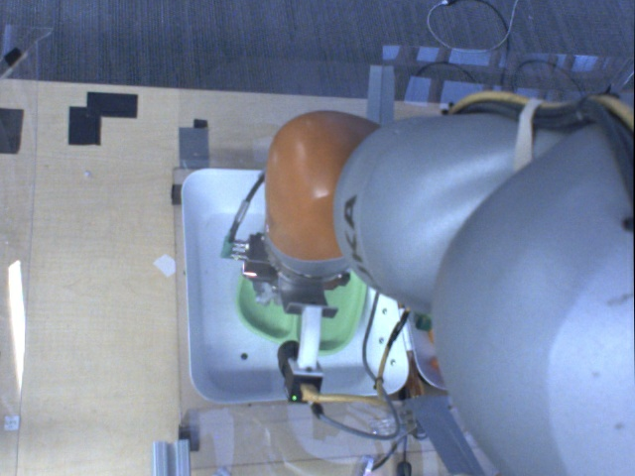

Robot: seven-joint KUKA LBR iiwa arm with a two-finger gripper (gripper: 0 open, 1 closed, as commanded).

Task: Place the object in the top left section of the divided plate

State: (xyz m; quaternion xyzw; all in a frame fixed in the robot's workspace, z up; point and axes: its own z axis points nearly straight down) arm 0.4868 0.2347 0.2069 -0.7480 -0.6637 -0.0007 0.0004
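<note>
The grey arm's wrist (303, 291) hangs directly over the pale green divided plastic plate (260, 315) inside the shallow white bin (203, 266). Gripper state: cannot tell. Object location: hidden. Judged step: placement approach; next, release over the plate's top left section.

I see the arm (466, 246) blocking most of the left bin (203, 266); the green plate (253, 310) sits under the wrist, mostly covered. Free floor along the bin's left strip. Right bin probably hidden behind the arm.
</note>
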